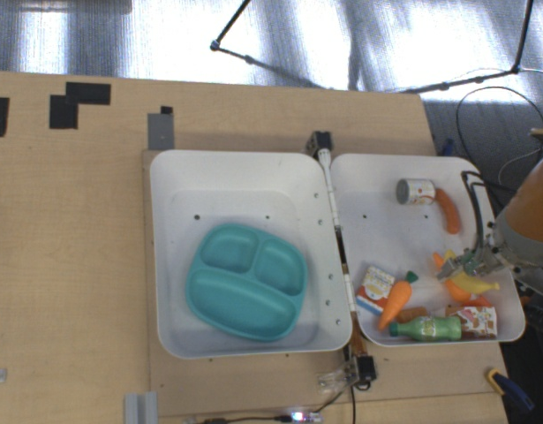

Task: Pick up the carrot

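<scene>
Underneath lies a tan bench (68, 237), with a grey floor beyond its far edge; two white bins sit side by side, the left bin (165, 237) holding a teal divided plate (246, 281); the right bin (377, 193) holds the carrot (395, 299) near its front edge, between a small carton (373, 288) and a green bottle (426, 328); the gripper (470, 263) hangs at the right edge over a banana (476, 283), and whether its fingers are apart I cannot tell; the arm (529, 210) is cut off.

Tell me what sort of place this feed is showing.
Likely a robotics lab's pick-and-place test bench, not a kitchen: two white bins set on a plywood top, toy food such as a carrot and a bottle, a teal tray, loose cables.
</scene>
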### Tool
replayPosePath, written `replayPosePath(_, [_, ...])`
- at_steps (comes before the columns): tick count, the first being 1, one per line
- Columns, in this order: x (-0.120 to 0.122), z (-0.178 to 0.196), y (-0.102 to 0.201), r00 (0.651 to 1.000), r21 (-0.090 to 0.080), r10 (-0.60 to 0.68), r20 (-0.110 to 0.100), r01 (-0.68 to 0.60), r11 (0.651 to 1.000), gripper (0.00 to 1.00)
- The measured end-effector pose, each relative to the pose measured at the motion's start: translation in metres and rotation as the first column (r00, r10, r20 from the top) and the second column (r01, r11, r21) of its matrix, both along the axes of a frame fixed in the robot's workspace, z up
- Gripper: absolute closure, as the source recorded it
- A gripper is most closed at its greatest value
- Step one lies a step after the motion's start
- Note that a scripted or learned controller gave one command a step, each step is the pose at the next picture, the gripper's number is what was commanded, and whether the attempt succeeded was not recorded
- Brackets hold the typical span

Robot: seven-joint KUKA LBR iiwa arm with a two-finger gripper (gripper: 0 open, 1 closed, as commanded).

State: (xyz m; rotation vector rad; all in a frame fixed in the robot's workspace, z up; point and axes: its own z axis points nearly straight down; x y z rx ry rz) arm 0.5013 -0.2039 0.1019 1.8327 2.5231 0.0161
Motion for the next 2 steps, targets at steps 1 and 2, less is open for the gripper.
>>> replayPosePath(1, [-0.005, -0.005, 0.001, 1.0, 0.005, -0.001, -0.017, 0.001, 1.0, 0.0])
replayPosePath(2, [0.011, -0.015, 0.009, 0.911, 0.022, -0.412, -0.022, 0.412, 0.911, 0.0])
